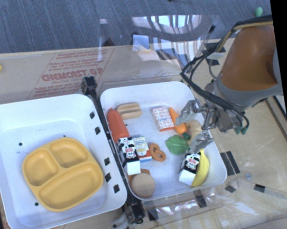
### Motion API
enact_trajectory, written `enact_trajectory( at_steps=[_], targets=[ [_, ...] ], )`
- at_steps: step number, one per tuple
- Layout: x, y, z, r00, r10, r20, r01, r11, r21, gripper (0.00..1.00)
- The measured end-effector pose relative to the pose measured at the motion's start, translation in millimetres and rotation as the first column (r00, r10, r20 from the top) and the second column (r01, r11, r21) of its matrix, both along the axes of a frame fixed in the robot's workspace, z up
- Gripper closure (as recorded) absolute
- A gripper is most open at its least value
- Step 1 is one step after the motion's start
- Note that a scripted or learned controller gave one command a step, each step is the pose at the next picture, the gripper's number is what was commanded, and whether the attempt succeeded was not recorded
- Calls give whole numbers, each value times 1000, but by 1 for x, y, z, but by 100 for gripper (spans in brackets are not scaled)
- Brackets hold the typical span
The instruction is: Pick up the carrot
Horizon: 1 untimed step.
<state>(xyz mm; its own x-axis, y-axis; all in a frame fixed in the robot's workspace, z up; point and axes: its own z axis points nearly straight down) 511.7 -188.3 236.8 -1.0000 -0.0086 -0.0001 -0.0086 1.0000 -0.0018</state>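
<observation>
One claw (pixel 194 124), two fingers spread wide, nothing held, low over the right bin (pixel 145 90).
Carrot (pixel 177 123): small orange piece just left of the claw's upper finger, beside a pink snack box (pixel 162 118). Green leafy item (pixel 177 144) lies left of the lower finger; milk carton (pixel 190 167) and banana (pixel 202 169) below. Risk: crowding could make the fingers close on the green item or nudge the carrot toward the box.

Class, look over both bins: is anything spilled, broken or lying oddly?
Nothing looks spilled or broken. The yellow tray lies askew in the left bin. In the right bin, toy food lies jumbled, and a small milk carton leans on the banana.
</observation>
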Motion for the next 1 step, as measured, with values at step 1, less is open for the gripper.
enact_trajectory(
  at_steps=[1],
  targets=[
    [37,-19,-96,993,-118,-10,118,993,4,0]
  ],
)
